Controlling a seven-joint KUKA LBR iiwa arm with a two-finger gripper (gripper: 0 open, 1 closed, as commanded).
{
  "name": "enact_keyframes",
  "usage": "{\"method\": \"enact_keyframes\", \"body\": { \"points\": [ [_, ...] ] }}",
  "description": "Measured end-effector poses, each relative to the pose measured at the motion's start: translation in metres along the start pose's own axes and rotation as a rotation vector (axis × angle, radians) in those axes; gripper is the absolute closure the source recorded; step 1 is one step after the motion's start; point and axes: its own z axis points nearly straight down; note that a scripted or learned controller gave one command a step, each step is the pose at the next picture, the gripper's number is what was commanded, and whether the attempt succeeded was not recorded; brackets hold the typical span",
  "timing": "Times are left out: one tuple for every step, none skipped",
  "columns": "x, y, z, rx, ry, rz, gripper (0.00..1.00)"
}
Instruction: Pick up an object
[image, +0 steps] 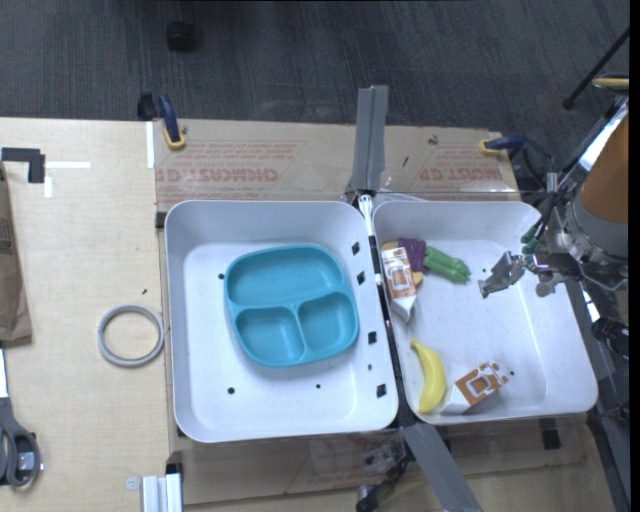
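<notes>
Jaws apart, gripper (512, 272) holding nothing — right bin (560, 400): banana (431, 377), cartons; left bin (190, 330): blue tray (290, 305).

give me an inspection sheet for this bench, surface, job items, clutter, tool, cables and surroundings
Surface: wooden bench bearing left bin and right bin.
Job's things: right bin holds banana, carton, green toy, small box.
Clutter: blue tray in left bin; tape ring and scissors on bench.
Tool: tool above right bin, gripping nothing.
Cables: nothing seen.
Surroundings: dark floor; blue clamps at bench edge.
</notes>
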Motion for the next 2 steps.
{"method": "enact_keyframes", "body": {
  "points": [
    [0.022,0.042,0.099,-0.001,0.0,-0.415,0.0],
    [-0.008,0.113,0.133,-0.003,-0.001,-0.39,0.0]
  ]
}}
